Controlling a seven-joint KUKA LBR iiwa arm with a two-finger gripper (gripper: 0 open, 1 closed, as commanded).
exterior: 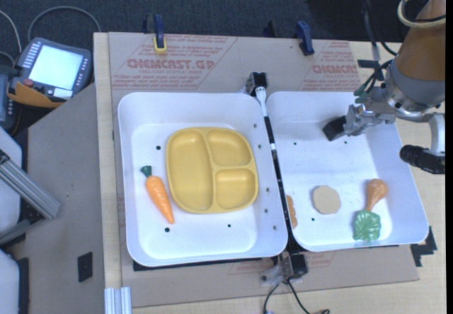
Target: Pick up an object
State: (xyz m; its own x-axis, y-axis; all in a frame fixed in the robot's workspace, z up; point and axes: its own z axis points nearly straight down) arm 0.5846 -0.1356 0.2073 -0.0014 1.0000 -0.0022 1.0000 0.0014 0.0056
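Observation:
My gripper point(337, 127) hangs over the upper middle of the right bin point(396, 157), with the grey and orange arm point(421, 58) coming in from the right. Lower in that bin lie a round tan cookie point(326, 200), an orange drumstick-shaped piece point(375, 193) and a green leafy piece point(367, 225). All three sit well below the gripper and apart from it. A thin orange piece point(291, 211) rests against the bin's left wall. I see nothing in the gripper.
The left bin point(134, 164) holds a yellow divided plate point(211, 169) and a toy carrot point(158, 195) to its left. A black bar point(267, 137) runs between the bins. A teach pendant point(51, 71) lies off the bench at left.

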